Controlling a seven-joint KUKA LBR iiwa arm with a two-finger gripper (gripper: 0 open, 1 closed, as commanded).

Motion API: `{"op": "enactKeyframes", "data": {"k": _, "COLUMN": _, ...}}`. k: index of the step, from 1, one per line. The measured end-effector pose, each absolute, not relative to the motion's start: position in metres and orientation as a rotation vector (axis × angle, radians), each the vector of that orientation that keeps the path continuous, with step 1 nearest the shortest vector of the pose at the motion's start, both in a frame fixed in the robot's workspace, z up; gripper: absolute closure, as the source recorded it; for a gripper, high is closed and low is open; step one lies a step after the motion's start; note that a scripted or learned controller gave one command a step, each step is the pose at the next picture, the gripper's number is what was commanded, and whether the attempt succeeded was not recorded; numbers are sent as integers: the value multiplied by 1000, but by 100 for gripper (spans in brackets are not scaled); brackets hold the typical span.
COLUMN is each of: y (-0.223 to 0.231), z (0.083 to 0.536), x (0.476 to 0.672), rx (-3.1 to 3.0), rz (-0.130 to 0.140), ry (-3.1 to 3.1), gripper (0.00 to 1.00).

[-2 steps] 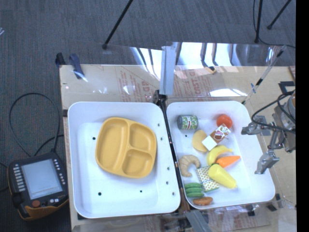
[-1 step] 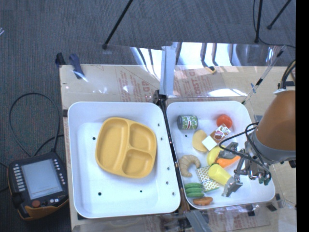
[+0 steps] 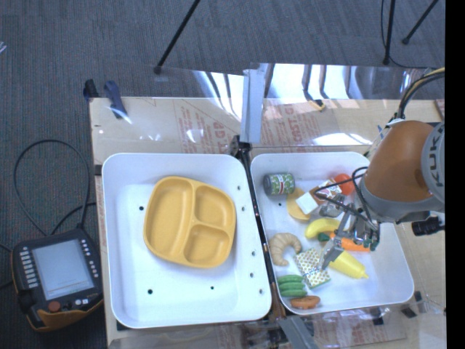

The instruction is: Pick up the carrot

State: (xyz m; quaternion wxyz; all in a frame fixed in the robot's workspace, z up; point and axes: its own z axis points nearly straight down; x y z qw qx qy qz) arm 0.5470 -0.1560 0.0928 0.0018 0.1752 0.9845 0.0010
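Camera view: two white bins side by side on the bench. Left bin (image 3: 123, 195) holds a yellow divided plate (image 3: 190, 221), three compartments, lying tilted approx. in the bin's middle.

Right bin (image 3: 396, 278) holds the toy food. Green can (image 3: 279, 184) lies on its side near the top-left corner. Just right of it and lower, a round yellow-orange piece (image 3: 296, 209) w/ a small white block (image 3: 306, 203) on top. Banana (image 3: 320, 227) sits below that, near bin centre. Croissant (image 3: 285, 246) at the left side, below the can. Checkered green-and-white wedge (image 3: 312, 267) below the banana. Yellow lemon-like piece (image 3: 348, 265) to the wedge's right, touching or nearly so. Green pods (image 3: 291, 286) at lower left, and a brown sausage-like item (image 3: 304, 302) just below them by the front wall. A red-orange item (image 3: 341, 182) peeks out by the arm's upper-left edge; can't tell what it is.

Arm comes in from the right, orange band over the right bin's right half. Gripper (image 3: 352, 233) is low over the bin centre-right, amid the food. Carrot (image 3: 356, 245) lies in the right bin right under the gripper, between banana and lemon-like piece; a short orange stretch is visible. Can't tell how far the gripper is spread, or whether it has the carrot.

Teach pendant (image 3: 57, 273) sits on the floor left of the bench.
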Motion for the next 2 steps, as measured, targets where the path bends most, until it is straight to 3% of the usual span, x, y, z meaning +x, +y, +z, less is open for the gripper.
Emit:
{"op": "enactKeyframes", "data": {"k": 1, "y": -154, "z": 104, "x": 548, "rx": 539, "rz": 5, "ry": 3093, "gripper": 100}}
{"op": "enactKeyframes", "data": {"k": 2, "y": -148, "z": 199, "x": 495, "rx": 45, "rz": 1, "ry": 3139, "gripper": 100}}
